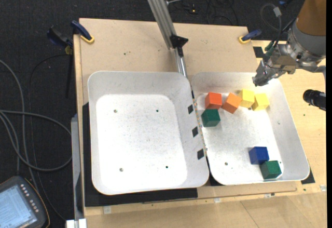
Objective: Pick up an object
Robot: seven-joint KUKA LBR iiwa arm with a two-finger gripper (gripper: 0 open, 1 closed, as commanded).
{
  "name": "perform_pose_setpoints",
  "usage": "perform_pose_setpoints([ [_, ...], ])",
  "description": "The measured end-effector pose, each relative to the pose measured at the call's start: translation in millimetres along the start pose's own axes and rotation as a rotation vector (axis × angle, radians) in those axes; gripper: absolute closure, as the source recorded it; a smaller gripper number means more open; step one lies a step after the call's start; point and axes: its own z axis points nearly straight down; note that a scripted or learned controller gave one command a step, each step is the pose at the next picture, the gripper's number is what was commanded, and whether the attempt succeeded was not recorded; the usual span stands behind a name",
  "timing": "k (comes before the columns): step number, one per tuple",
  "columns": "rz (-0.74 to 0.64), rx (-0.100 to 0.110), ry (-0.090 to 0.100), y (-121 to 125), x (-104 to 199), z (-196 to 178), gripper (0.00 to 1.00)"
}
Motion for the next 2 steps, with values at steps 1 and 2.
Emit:
perform_pose_setpoints([
  [1,-0.004,0.005,0.003,-15,56,23,1.00],
  [2,-0.005,0.004,0.003,-31,108,25,1.00],
])
